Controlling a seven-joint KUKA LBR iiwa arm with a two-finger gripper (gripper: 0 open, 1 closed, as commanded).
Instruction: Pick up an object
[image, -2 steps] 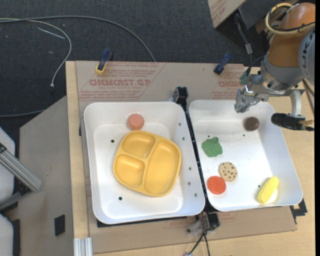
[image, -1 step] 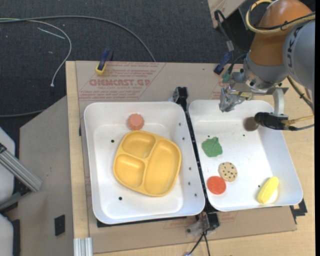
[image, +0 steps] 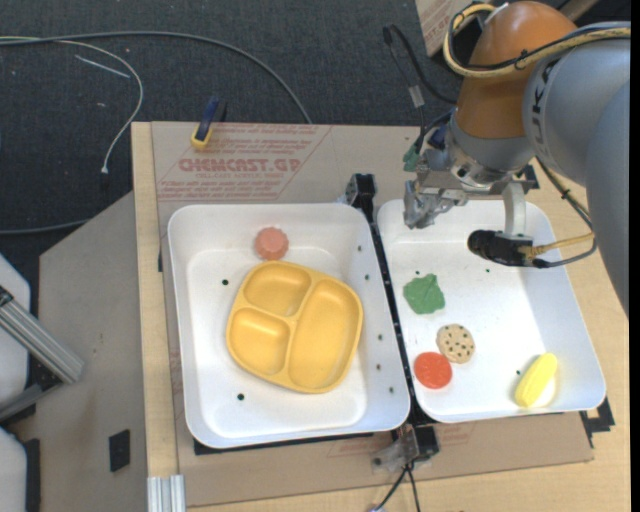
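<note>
The two-finger gripper (image: 424, 212) is seen at the right white bin's (image: 575, 330) far-left corner — whether spread or pressed together cannot be told; a green broccoli-like piece (image: 424, 294) lies nearest, with a round speckled cookie (image: 456, 342) beyond it.

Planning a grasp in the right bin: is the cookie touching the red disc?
Apart. The camera view shows a thin strip of white bin floor between the cookie and the red disc just below-left of it.

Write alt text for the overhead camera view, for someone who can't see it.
A grey robot arm's gripper hovers over the right bin's far corner; that bin holds green, cookie, red and yellow toys. The left bin holds a yellow divided plate and pink piece.
</note>
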